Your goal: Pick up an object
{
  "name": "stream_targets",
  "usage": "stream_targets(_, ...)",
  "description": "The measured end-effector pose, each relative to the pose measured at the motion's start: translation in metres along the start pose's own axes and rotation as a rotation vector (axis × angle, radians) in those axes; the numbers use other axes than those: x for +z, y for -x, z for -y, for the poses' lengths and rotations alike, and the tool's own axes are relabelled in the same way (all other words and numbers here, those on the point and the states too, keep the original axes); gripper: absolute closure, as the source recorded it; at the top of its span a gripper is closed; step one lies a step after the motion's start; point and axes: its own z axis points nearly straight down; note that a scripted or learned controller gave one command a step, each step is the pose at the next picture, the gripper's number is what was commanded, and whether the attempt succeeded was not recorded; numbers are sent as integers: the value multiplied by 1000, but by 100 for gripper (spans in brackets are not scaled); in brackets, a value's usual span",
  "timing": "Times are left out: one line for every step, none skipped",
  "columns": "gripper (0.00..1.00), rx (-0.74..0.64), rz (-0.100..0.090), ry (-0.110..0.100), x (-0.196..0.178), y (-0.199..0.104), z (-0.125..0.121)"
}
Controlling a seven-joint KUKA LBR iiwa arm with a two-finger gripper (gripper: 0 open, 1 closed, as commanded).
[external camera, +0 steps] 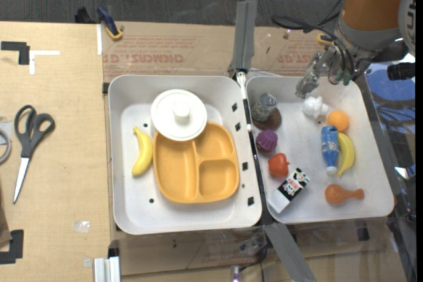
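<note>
I see my fingers (310,84) hanging over the right bin's (380,208) far edge; whether they are apart I cannot tell. The small white object (312,106) lies just below them, toward the near edge, the orange ball (338,120) beside it.

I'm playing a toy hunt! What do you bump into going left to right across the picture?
Scissors → left banana → orange divided tray → purple ball → milk carton → blue bottle
</note>
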Motion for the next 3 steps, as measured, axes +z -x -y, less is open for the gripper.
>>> stream_targets(100,-25,0,0,143,8,55)
stream_targets(100,-405,0,1,145,-18,149)
stream_targets(0,-405,0,1,145,-18,149)
